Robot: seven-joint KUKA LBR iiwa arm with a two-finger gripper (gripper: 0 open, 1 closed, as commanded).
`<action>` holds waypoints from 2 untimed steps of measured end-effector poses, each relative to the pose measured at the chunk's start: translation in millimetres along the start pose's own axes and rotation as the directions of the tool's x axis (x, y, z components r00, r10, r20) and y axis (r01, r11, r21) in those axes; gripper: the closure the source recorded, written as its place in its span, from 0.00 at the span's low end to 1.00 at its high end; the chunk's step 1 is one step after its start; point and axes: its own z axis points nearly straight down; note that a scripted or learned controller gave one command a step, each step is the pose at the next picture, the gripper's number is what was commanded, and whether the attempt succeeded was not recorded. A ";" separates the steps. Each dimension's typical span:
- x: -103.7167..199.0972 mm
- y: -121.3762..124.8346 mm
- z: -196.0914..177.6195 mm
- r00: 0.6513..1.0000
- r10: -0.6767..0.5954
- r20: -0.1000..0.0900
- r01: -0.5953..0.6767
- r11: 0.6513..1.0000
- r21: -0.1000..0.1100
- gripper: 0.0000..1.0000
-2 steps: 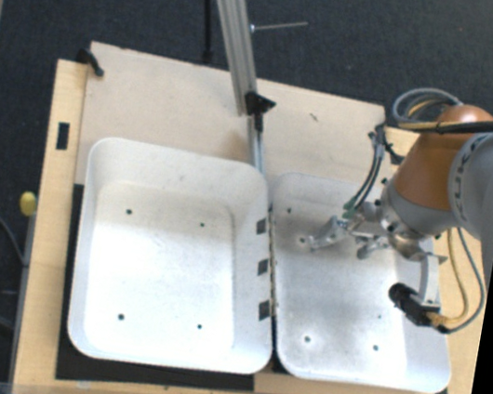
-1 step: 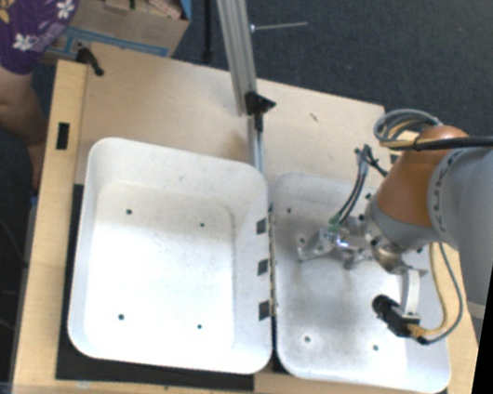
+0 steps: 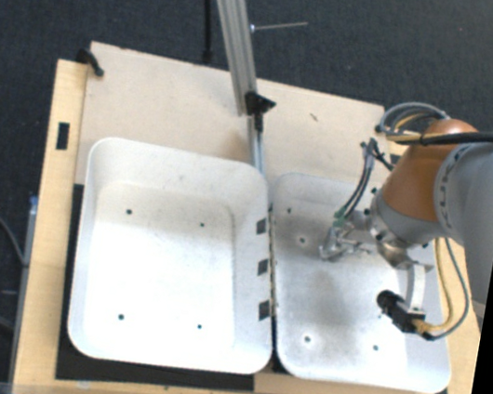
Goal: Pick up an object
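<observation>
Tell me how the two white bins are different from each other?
The left bin lies out in the open, while the right bin has the robot arm over it, with the gripper low near its floor. The left bin looks wider in this view; the right bin looks narrower, partly hidden by the arm. Both are shallow, white, a bit scuffed, and sit touching side by side.

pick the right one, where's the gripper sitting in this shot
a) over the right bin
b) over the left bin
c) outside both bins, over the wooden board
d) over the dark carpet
a, the gripper hangs over the upper part of the right bin, on the wrist below the arm's orange band, while the left bin lies apart from it across the divide.
</observation>
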 end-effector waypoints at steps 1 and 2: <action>-0.2 5.9 -64.3 1.000 -0.009 0.000 0.009 1.000 -0.003 1.00; -2.0 13.0 -110.4 1.000 -0.009 0.002 0.009 1.000 -0.006 1.00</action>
